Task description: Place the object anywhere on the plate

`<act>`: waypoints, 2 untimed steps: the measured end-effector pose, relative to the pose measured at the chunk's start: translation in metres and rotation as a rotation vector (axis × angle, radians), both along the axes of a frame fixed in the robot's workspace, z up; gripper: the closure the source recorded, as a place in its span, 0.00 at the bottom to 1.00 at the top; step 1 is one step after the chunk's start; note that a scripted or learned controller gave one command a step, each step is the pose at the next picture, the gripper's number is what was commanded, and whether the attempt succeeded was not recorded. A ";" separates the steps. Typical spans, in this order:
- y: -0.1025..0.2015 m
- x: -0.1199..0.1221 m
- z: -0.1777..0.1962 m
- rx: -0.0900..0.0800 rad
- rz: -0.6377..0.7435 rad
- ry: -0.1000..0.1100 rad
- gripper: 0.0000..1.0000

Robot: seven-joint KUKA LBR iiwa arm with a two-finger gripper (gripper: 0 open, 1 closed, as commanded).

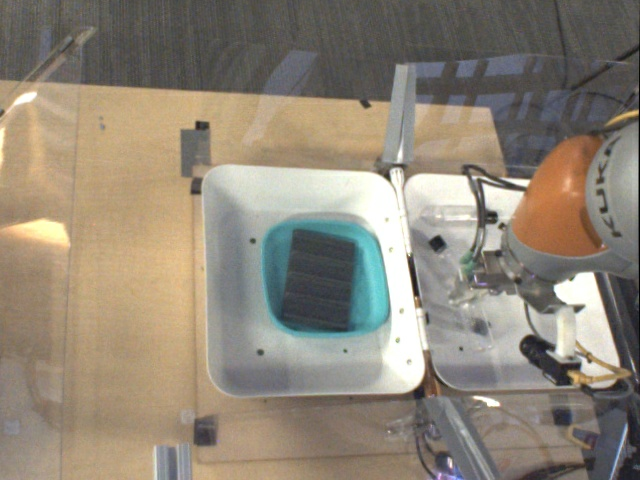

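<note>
A dark ribbed rectangular block (320,279) lies flat on the teal plate (372,290), well inside its rim, long side running toward the far edge of the worktop (100,268). The plate sits in the middle of the left white bin (232,268). The arm's gripper (478,290) hangs over the right white bin (445,363) — apart from the block and plate, on the other side of the divider between the bins. A small dark piece (436,242) lies near it on that bin's floor. Whether the gripper is spread or closed cannot be told.
</note>
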State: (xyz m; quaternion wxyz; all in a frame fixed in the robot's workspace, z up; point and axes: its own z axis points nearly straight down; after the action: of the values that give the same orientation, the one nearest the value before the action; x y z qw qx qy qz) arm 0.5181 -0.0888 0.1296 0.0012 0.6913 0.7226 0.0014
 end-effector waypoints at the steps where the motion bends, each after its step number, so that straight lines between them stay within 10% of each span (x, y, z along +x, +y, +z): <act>1: 0.069 0.015 0.056 0.000 -0.020 -0.004 1.00; 2: 0.069 0.015 0.056 0.001 -0.021 -0.003 0.00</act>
State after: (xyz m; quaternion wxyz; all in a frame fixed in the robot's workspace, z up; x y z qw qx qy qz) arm 0.5335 -0.0200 0.1857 0.0023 0.6988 0.7153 0.0027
